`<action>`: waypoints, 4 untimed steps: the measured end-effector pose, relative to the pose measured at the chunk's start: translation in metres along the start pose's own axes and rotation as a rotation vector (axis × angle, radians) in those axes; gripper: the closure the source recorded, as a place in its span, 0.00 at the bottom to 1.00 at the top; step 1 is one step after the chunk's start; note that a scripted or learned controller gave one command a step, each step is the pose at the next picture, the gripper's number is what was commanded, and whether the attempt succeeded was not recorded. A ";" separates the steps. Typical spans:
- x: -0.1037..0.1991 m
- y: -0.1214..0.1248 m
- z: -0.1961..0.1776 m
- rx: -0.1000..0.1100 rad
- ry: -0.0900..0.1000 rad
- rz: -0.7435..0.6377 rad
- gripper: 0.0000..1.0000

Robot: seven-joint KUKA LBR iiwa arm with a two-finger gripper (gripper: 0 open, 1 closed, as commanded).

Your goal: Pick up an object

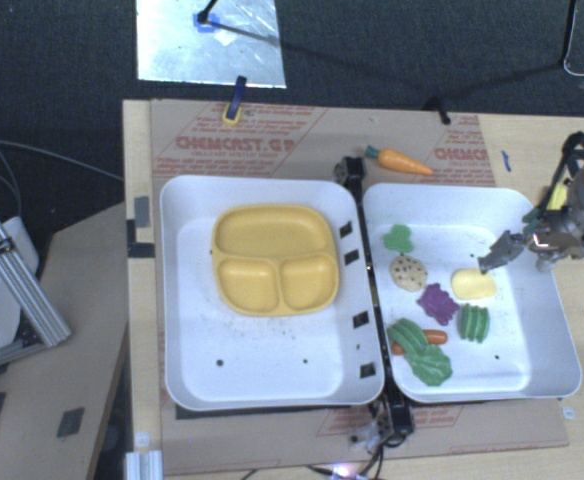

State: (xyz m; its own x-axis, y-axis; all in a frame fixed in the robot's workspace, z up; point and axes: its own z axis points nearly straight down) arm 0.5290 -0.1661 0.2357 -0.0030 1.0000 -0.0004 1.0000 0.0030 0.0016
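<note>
1. Two shallow white bins side by side on a cardboard-covered tabletop point(302, 133), seen from above at a slant: left bin point(187, 298), right bin point(542, 353).
2. Left bin: yellow three-compartment plate point(274, 258), lying flat near the bin's middle, nothing on it.
3. Right bin, upper left: small green leafy toy point(399, 237); just below it, a speckled beige cookie-like piece point(408, 272).
4. Right bin, centre: purple grape-like piece point(437, 303), between the cookie-like piece and a dark green ribbed piece point(473, 323).
5. Right bin, centre right: pale yellow rounded block point(473, 285), just above the dark green ribbed piece.
6. Right bin, lower left: large green leafy toy point(422, 353), partly over a small orange-red piece point(429, 337).
7. Outside the bins, on the cardboard above the right bin: toy carrot point(400, 160) with a green top, lying on its side.
8. Grey arm entering from the right edge; gripper point(497, 256) over the right bin's upper right area, tip just above and right of the pale yellow block.
9. State of the fingers: cannot tell; too dark and small to separate. Nothing visibly held.
</note>
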 end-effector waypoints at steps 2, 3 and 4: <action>-0.040 -0.025 0.154 0.002 0.001 0.002 0.00; -0.040 0.004 0.150 -0.003 -0.001 -0.002 0.00; -0.040 0.002 0.151 -0.001 0.000 0.001 0.00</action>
State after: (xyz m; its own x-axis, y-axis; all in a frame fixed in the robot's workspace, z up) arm 0.5314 -0.2064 0.0848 -0.0018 1.0000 -0.0004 1.0000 0.0018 0.0027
